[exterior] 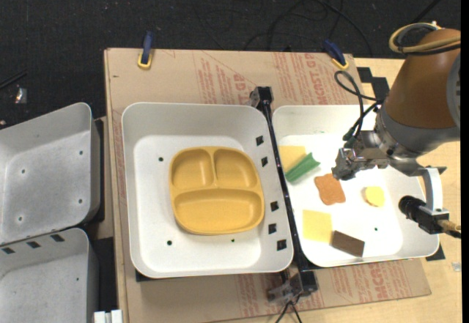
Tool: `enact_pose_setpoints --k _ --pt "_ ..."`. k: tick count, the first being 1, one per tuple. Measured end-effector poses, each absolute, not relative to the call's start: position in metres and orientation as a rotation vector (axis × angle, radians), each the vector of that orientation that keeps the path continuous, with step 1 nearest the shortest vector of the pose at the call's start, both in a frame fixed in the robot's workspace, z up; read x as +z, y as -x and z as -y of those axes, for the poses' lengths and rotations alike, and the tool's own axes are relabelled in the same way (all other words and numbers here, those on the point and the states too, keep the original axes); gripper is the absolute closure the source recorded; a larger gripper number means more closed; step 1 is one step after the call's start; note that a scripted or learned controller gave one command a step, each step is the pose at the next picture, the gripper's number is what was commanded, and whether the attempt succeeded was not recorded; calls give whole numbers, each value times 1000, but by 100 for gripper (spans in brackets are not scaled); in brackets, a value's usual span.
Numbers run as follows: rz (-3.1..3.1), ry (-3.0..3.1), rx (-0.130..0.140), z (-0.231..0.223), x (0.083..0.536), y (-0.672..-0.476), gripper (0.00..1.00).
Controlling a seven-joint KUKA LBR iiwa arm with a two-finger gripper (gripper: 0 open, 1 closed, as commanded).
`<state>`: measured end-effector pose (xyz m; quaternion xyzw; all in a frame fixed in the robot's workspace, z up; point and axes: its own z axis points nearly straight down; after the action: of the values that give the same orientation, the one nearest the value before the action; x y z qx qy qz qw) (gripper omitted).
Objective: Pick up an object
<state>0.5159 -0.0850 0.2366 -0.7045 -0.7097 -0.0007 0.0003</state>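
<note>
Right now hovering just up-right of the orange toast-like piece (330,190) in the right bin (410,244): gripper (344,166), nothing visibly held. Can't tell the finger state. Green piece (302,168) left of toast, yellow square (317,225) below.

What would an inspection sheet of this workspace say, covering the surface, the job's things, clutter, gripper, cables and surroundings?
Surface: cardboard sheet clamped to the bench, bearing left bin and right bin.
Job's things: right bin holds a green piece, an orange-brown piece, a yellow round piece, a yellow square, a brown block.
Clutter: yellow divided tray in the left bin.
Gripper: gripper hangs above the right bin near the orange-brown piece; nothing seen held.
Cables: black cables along the arm, more on the floor.
Surroundings: dark floor, spare white bins at the left.
</note>
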Motion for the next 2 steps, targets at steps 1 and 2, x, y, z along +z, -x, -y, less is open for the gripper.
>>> enact_pose_setpoints --k 1,2 --pt "2230 2213 -4 35 245 -533 100" --pt "2230 2215 -3 -9 245 -553 100"
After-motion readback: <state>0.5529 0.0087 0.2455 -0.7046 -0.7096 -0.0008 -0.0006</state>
